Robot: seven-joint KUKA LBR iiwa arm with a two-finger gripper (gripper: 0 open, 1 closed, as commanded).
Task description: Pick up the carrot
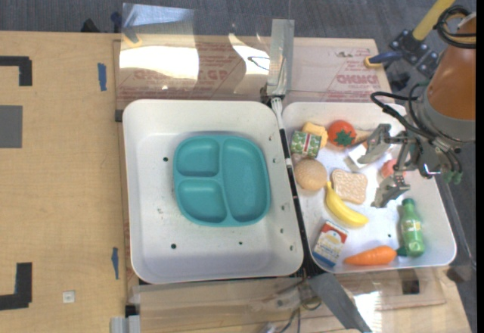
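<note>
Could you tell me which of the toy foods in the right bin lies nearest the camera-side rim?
The carrot: orange, lying lengthwise beside the near rim, below the green bottle.

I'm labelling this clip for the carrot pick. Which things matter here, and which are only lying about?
Belongs to the job:
carrot
tool

Lying about:
banana
green bottle
tomato
slice of bread
teal plate
</note>
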